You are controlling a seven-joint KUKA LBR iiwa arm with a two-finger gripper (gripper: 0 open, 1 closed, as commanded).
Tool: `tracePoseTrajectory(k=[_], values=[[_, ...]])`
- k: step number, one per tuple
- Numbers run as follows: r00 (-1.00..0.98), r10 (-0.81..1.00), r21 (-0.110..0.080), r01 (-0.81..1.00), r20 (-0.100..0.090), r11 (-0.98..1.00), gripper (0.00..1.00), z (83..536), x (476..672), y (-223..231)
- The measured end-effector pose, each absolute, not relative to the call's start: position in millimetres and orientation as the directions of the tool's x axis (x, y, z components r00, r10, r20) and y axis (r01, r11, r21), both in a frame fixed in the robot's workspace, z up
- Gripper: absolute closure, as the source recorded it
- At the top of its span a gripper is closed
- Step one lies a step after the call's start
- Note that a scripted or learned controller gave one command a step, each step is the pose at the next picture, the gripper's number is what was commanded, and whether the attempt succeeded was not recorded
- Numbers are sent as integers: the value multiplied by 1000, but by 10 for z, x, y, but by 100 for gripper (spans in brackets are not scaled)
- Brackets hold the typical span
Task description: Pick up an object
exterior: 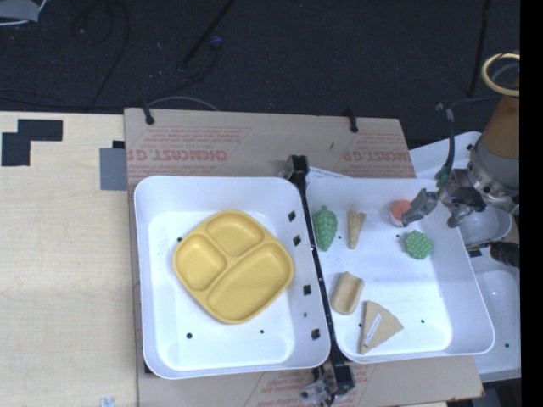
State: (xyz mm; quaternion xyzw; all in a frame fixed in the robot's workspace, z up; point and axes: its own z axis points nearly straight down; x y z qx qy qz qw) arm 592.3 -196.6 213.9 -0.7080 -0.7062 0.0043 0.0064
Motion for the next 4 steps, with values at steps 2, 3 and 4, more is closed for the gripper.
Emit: tracePoseTrajectory(k=[2, 3, 4], values=[[-3, 1000, -8, 1000, 3, 3, 0, 1607, 5974, -1885], [-1, 1000, -1, 1000, -1, 1, 0, 1000, 5962, -1933], [0, 1000, 7, 1000, -6, 0, 0, 938, 5994, -1953]])
